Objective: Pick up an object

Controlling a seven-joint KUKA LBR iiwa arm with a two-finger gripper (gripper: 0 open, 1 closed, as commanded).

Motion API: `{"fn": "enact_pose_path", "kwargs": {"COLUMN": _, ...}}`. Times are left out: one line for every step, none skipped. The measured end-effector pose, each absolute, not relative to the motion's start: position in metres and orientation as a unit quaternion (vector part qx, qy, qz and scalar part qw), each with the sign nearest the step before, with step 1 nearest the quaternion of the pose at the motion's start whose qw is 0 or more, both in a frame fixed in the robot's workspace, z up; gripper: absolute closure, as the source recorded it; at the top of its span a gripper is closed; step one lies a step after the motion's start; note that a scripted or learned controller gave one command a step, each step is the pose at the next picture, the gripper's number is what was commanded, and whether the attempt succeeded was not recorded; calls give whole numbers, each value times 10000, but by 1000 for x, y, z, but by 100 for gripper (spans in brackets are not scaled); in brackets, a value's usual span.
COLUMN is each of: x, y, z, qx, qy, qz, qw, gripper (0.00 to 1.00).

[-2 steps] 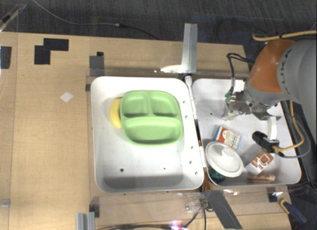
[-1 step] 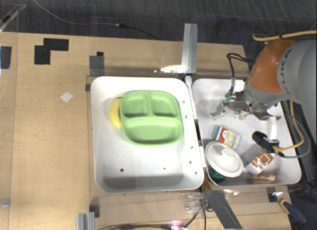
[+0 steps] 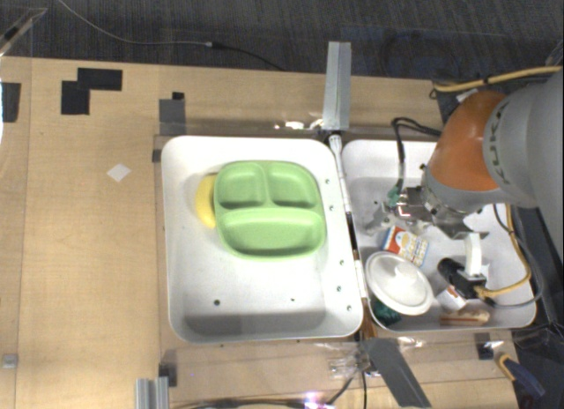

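Gripper point(image 3: 407, 207) down in right white bin point(image 3: 502, 266), over a small orange-and-white carton point(image 3: 404, 245); jaw state can't tell. Green sectioned plastic tray point(image 3: 267, 206) near left bin's point(image 3: 189, 301) far edge

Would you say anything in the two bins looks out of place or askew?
Mildly, yes: a yellow object is wedged under the green tray's left edge in the left bin, and the white bowl lies upside down in the cluttered right bin.
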State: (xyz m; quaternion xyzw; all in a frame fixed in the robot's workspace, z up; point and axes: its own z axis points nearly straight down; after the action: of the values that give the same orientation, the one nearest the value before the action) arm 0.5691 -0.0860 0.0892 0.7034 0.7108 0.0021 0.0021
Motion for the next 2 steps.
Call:
{"fn": "enact_pose_path", "kwargs": {"x": 538, "y": -90, "z": 89, "qx": 6793, "qy": 7339, "qz": 39, "qw": 60, "gripper": 0}}
{"fn": "enact_pose_path", "kwargs": {"x": 543, "y": -23, "z": 186, "qx": 7269, "qy": 6867, "qz": 20, "qw": 15, "gripper": 0}}
